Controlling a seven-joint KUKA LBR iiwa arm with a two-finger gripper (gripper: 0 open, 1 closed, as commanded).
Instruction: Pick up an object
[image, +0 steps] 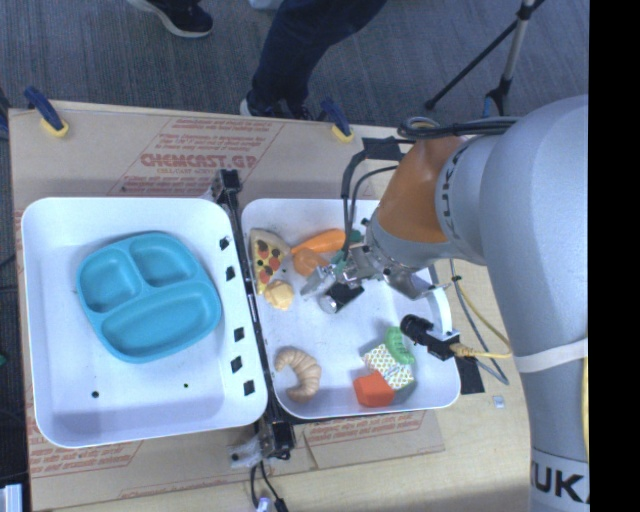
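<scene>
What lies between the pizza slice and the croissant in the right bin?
In the camera view, a small yellow piece lies just below the pizza slice; then bare white bin floor down to the croissant.

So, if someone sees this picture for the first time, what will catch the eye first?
Probably the big grey arm with its orange band, reaching in from the right over the right bin. Next, the blue divided plate alone in the left bin, against the toy food, like the croissant.

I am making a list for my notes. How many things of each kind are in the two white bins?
Blue plate: 1
Pizza slice: 1
Orange carrot: 1
Small yellow piece: 1
Croissant: 1
Red block: 1
Green and white toy: 1
Total: 7
</scene>
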